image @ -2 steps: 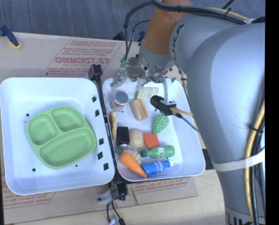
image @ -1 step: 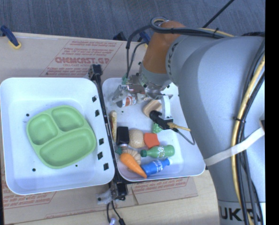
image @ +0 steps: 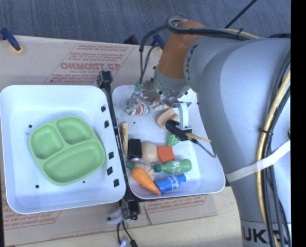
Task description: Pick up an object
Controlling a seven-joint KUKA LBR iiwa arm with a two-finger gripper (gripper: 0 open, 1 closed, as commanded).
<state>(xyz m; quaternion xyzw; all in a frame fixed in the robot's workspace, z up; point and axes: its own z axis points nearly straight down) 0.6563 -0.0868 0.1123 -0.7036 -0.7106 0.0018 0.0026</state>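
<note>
Bright, even overhead light, soft shadows, mild glare on white bins [image: 9, 138], slightly soft focus.

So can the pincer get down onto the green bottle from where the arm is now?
Probably yes. The green bottle lies on its side with its top face uncovered, though the blue bottle and orange block crowd its sides, leaving the pincer little room.

Two bins side by side on the counter [image: 34, 55]: left bin [image: 9, 153] holding a divided plate [image: 67, 149] near its middle; right bin [image: 207, 176] crowded with toys. Along its near edge, a carrot [image: 144, 180] left of a lying bottle [image: 171, 183], a second bottle [image: 174, 166] just behind. Farther back, a block [image: 135, 148], a bread roll [image: 149, 152]. Tool [image: 142, 102] low over the far end, arm [image: 235, 102] entering from the right.
</note>
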